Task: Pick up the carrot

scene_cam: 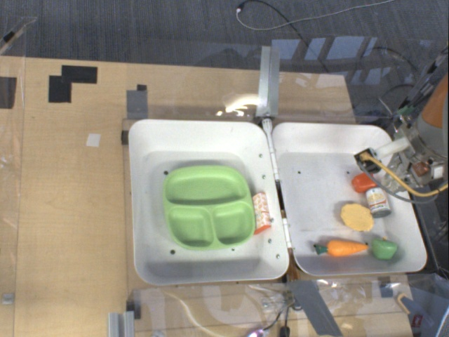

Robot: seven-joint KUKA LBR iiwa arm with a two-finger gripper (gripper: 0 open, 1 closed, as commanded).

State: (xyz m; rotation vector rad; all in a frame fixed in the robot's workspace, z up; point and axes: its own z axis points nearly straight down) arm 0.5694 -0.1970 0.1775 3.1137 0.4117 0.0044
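Carrot (342,248) in right bin (316,153), label on small can (377,201) unreadable, tool (419,168) state unclear

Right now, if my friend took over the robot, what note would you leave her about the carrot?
Gripper: at the far right side of the right bin, away from the carrot; whether it is open or shut cannot be seen.
Carrot: lying flat near the front edge of the right bin, beside a green toy.
Done: nothing yet; the carrot is not picked up.
Left: bring the gripper over the carrot, grab it, and lift it.
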